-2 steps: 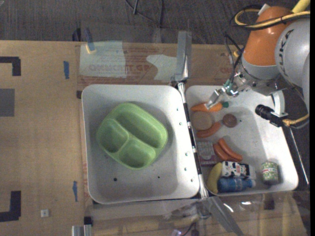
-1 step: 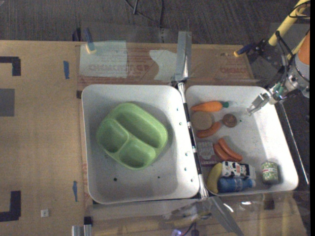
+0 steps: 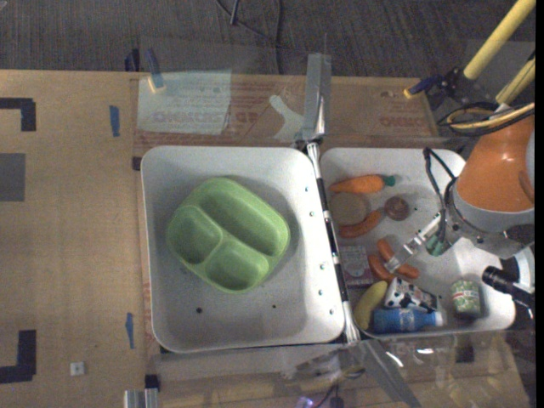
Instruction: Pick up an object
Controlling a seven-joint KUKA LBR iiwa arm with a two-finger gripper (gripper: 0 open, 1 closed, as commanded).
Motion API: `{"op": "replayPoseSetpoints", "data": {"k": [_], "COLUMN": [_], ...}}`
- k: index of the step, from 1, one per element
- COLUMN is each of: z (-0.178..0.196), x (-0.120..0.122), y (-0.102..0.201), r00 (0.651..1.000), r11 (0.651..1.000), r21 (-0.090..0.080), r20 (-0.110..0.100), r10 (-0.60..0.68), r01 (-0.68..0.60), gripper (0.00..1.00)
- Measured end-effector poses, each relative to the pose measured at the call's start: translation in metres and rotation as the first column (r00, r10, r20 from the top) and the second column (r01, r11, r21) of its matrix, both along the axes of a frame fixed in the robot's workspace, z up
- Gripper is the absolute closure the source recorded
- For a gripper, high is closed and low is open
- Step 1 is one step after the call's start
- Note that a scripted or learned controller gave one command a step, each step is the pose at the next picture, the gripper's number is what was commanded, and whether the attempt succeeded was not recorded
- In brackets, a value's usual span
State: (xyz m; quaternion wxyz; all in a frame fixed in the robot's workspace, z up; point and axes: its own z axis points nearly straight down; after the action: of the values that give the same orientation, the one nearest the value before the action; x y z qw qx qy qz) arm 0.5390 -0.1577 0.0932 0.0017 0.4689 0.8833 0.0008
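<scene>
My gripper (image 3: 425,240) hangs over the middle of the right bin (image 3: 501,320), below the orange band of the arm (image 3: 503,172). Just to its lower left lie two small orange-red sausage pieces (image 3: 393,262). A carrot (image 3: 361,184) lies at the bin's far left, with a round tan cookie (image 3: 348,206) and a curved orange sausage (image 3: 360,224) beneath it. A small brown round piece (image 3: 397,206) sits left of the gripper. Along the front edge are a yellow fruit (image 3: 371,303), a black-and-white item (image 3: 410,295), a blue bottle (image 3: 406,320) and a green-labelled can (image 3: 466,297).
The left bin (image 3: 166,313) holds a green divided plate (image 3: 227,234). A metal divider (image 3: 325,236) separates the two bins. Cables and yellow rods (image 3: 501,32) crowd the back right, behind the arm. Bare wooden bench (image 3: 59,253) stretches to the left.
</scene>
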Motion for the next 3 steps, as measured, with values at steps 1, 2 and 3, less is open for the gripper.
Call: {"op": "replayPoseSetpoints", "data": {"k": [1, 2, 3], "z": [0.127, 0.221, 0.101], "x": [0.098, 0.106, 0.095], "y": [-0.066, -0.062, 0.000], "r00": [0.999, 0.965, 0.954], "r11": [0.999, 0.965, 0.954], "r21": [-0.003, -0.005, -0.001], "r20": [0.004, 0.004, 0.001], "r10": [0.044, 0.264, 0.299], "r01": [-0.044, -0.264, -0.299], "gripper": [0.00, 0.00, 0.00]}}
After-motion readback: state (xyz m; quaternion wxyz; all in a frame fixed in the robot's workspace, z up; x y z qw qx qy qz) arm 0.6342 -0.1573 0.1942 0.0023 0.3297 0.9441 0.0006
